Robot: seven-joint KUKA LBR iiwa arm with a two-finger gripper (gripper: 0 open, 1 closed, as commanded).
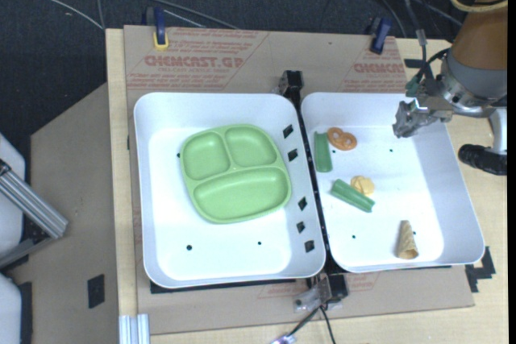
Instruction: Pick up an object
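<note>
You've got the two white bins side by side, the left bin [153, 197] carrying a green divided plate [234, 173] and the right bin [451, 197] carrying the small stuff, with the arm [484, 36] leaning in over that bin's far right corner. Your gripper [408, 122] hangs above the bin's upper right area with nothing between its fingers, though open or closed I cannot tell. Down the sizes now: a green stick [322, 151] by the divider, a second green piece [351, 195] touching a small yellow item [363, 185], a cone [405, 240] near the front, and a pretzel [342, 139] just beside the first stick.
</note>
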